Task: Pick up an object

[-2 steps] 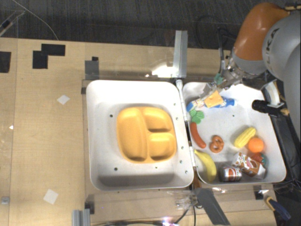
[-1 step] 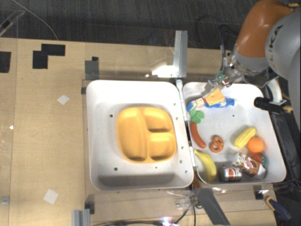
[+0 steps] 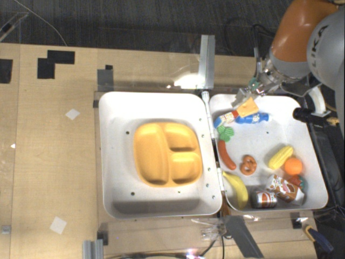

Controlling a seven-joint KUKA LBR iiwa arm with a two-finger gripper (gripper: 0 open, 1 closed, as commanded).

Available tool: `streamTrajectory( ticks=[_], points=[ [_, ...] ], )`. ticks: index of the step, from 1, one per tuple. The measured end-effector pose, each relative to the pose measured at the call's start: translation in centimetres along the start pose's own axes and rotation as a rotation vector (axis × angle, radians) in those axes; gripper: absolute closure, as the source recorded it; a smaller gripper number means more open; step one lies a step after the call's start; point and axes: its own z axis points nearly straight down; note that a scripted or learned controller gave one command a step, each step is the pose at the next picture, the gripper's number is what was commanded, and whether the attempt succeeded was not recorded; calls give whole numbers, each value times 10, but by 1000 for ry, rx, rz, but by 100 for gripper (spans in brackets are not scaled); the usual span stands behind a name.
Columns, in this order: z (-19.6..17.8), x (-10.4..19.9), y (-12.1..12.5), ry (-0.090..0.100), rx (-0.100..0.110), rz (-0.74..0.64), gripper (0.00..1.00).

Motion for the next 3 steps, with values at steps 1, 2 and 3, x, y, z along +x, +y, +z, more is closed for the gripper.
streamTrajectory(
  ticks=[1,2,3],
  points=[
    [2,25,9,11,14,30,100],
    [-12,24,11,6,6,24,100],
    [-24,24,13,1,1,15,100]
  ],
)
